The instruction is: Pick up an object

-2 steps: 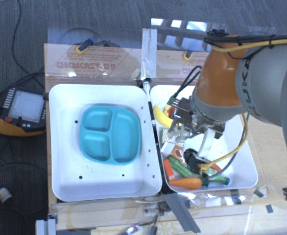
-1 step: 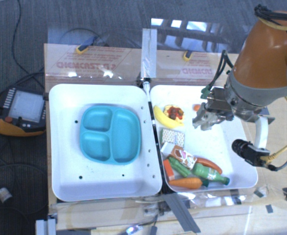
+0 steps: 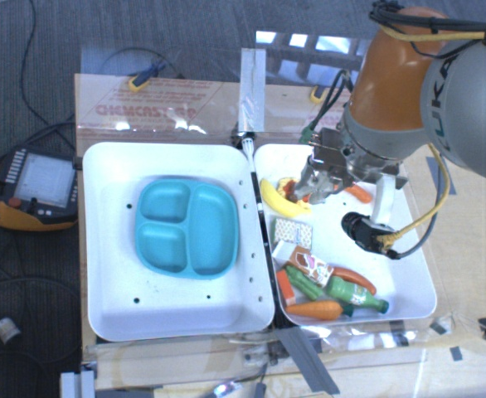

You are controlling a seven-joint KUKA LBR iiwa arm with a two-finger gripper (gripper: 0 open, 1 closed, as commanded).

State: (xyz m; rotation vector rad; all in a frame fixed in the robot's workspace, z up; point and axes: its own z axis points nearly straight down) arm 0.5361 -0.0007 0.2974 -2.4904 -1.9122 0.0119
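the counter (image 3: pixel 459 222) carries 2 shallow white bins side by side. nearest the camera, at the front of the right bin (image 3: pixel 417 293), lies a cluster of toy food: an orange carrot (image 3: pixel 313 310) against the front wall, a green bottle (image 3: pixel 355 297) just behind it, a red-orange piece (image 3: pixel 355 279) beside the bottle, and a small printed carton (image 3: pixel 312 264) touching the green items. a checked packet (image 3: pixel 293 234) lies just behind the cluster, near the divider between the bins.

the left bin (image 3: pixel 102 255) holds a blue divided plate (image 3: pixel 187 227) with 3 compartments, resting flat near the bin centre.

further back in the right bin, a yellow banana (image 3: pixel 280 202) lies beside the divider, with a red item (image 3: pixel 289 188) touching its inner curve; the type of the red item cannot be determined. a small orange piece (image 3: pixel 359 194) lies right of the end effector.

the end effector (image 3: pixel 316 185) sits low over the banana and the red item, tilted toward the divider. whether it is spread or closed cannot be determined, and no object is visibly between its tips. a black cylindrical part (image 3: pixel 361 230) with a yellow cable hangs beside the wrist.

beyond the bins, a cardboard sheet (image 3: pixel 152 102) lies flat. a handheld pendant (image 3: pixel 31 191) rests on the floor at the left.
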